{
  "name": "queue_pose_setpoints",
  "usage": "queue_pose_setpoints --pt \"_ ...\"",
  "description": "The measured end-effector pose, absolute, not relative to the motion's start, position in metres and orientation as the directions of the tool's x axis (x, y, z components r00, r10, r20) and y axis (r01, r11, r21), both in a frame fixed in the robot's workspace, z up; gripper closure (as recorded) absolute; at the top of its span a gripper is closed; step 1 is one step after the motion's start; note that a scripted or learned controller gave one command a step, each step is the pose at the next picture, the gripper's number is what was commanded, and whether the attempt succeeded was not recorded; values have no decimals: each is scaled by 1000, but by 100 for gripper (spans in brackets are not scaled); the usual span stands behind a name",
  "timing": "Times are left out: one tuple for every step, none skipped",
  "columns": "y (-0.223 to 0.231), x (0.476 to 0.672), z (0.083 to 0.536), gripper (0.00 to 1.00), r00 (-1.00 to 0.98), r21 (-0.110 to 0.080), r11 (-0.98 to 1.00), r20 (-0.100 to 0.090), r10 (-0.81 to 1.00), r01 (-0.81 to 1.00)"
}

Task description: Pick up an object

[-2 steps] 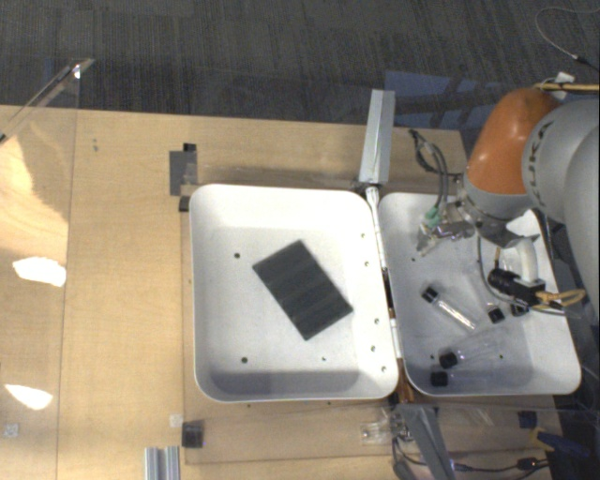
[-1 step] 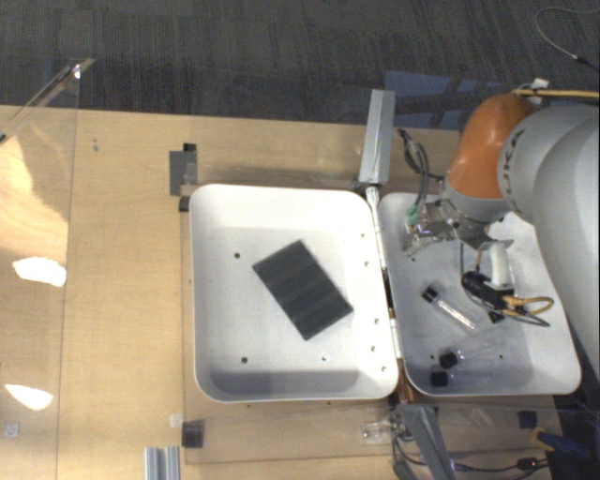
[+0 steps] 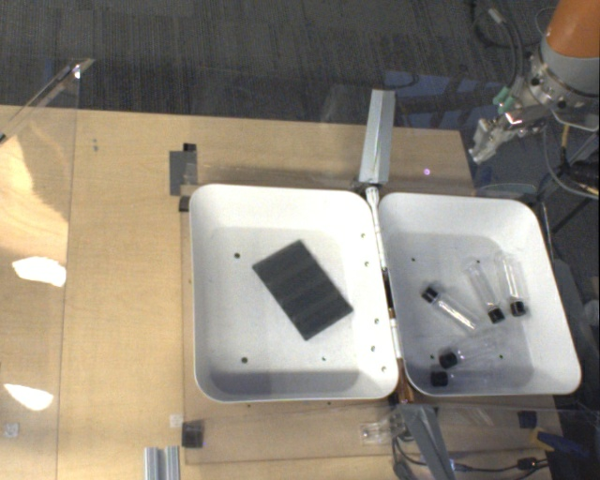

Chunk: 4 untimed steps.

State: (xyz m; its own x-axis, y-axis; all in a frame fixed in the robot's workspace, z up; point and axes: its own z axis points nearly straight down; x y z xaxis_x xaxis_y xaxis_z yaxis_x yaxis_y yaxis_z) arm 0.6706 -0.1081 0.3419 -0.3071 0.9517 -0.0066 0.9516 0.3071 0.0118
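My bench is a pale wooden tabletop (image 3: pixel 112 281) with a light grain, and bright patches of glare lie across its left side. A clear sheet (image 3: pixel 37 103) with a shiny metal corner clip leans over that left end, catching the light. Beyond the far edge of the bench, dark grey ribbed carpet (image 3: pixel 234 56) covers the floor. A grey metal bar (image 3: pixel 378 136) runs from the far edge toward the middle of the bench. A small dark bracket (image 3: pixel 185 169) sits on the wood left of that bar. At the near edge I see a short ribbed metal piece (image 3: pixel 161 462). Black cables (image 3: pixel 497 28) trail over the carpet at the far right.
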Motion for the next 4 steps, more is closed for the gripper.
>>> queue_pose_setpoints --pt "-138 670 145 100 -468 5 468 -3 884 884" --pt "-90 672 89 100 -426 11 426 -6 905 905" --pt "-89 671 138 100 -433 9 433 -4 901 901" --pt "-89 671 138 0 -433 8 433 -4 901 901"
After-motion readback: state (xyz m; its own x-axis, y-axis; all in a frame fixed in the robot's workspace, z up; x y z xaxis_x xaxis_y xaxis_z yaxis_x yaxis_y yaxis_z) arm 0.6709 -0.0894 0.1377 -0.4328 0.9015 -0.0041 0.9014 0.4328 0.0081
